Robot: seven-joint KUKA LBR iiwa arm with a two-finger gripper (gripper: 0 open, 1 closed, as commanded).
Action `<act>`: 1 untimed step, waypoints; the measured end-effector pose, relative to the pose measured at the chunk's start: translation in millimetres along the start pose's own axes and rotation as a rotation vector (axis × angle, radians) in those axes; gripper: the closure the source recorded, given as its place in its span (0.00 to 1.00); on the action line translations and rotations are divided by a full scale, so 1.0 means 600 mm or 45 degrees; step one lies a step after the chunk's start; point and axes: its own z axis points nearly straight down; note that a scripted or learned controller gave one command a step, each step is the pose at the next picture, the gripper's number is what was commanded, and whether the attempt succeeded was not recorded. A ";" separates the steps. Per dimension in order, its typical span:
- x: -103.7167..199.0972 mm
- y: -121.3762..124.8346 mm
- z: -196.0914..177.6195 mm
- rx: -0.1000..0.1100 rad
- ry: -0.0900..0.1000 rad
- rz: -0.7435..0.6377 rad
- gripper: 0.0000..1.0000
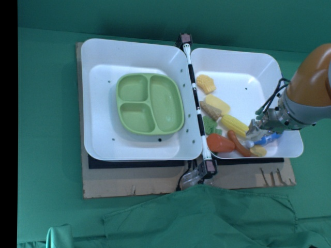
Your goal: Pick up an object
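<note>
toy food crowding right bin's near side

From my seat the arm runs off the right edge, so I see just the orange band and grey wrist. The gripper is low in the right bin, and its body covers the fingertips; I cannot tell how the fingers stand or whether anything sits between them. A blue thing pokes out beneath it, mostly covered, too little showing to name. A yellow piece beside it is half hidden too. The small green item by the divider is too blurred to identify. Green cloth hides the cardboard's front edge.
</note>
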 end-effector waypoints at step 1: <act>0.056 0.118 0.064 -0.019 -0.006 -0.013 0.00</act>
